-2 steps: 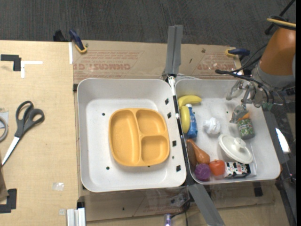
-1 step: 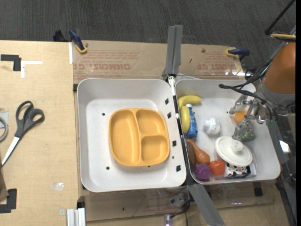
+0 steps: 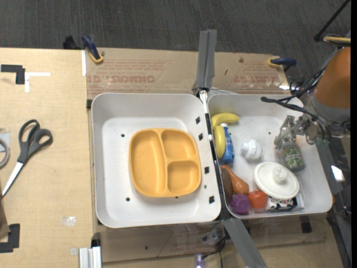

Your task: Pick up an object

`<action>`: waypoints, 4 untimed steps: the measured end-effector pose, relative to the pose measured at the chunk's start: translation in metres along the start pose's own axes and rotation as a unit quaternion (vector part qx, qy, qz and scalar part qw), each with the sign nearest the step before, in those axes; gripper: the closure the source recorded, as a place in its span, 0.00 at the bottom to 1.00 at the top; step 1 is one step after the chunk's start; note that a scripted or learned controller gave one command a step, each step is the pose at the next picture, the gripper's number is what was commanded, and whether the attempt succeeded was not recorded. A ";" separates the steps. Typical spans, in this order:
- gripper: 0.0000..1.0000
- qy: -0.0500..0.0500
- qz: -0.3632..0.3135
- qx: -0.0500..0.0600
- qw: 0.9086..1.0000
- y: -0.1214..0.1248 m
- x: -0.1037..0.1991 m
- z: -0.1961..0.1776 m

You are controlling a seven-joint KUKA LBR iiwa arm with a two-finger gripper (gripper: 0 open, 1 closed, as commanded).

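The right bin (image 3: 318,202) holds several objects. A yellow banana (image 3: 225,118) lies at its far left, with a blue bottle (image 3: 227,151) just below it. A white crumpled piece (image 3: 251,148) sits mid-bin. A white round lidded dish (image 3: 276,178) rests near the front, beside an orange carrot-like piece (image 3: 234,179), a purple item (image 3: 240,204) and a red one (image 3: 257,199). My gripper (image 3: 288,134) hangs over the bin's right side, directly above a speckled green object (image 3: 294,159). I see nothing lifted in it.
The left bin (image 3: 106,205) holds a yellow three-section plate (image 3: 165,162). Scissors (image 3: 25,147) lie on the wooden bench at the far left. A grey bar (image 3: 206,60) stands behind the seam between the bins. Cables run by the arm at the right.
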State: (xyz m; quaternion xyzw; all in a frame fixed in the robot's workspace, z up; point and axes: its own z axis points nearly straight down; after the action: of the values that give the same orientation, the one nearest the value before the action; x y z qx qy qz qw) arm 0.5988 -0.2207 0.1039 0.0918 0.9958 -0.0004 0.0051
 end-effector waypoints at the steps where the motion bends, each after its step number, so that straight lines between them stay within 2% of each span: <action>1: 0.00 0.000 0.000 0.000 1.000 0.000 0.000 0.000; 2: 0.00 0.002 -0.005 0.000 1.000 0.015 -0.022 0.011; 3: 0.00 0.003 0.052 0.000 0.999 0.130 0.004 0.010; 4: 0.00 0.001 0.170 0.001 0.985 0.011 -0.044 0.010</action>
State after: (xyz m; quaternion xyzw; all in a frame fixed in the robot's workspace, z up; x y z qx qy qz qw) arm 0.6438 -0.2175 0.0945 0.2598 0.9656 -0.0005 0.0037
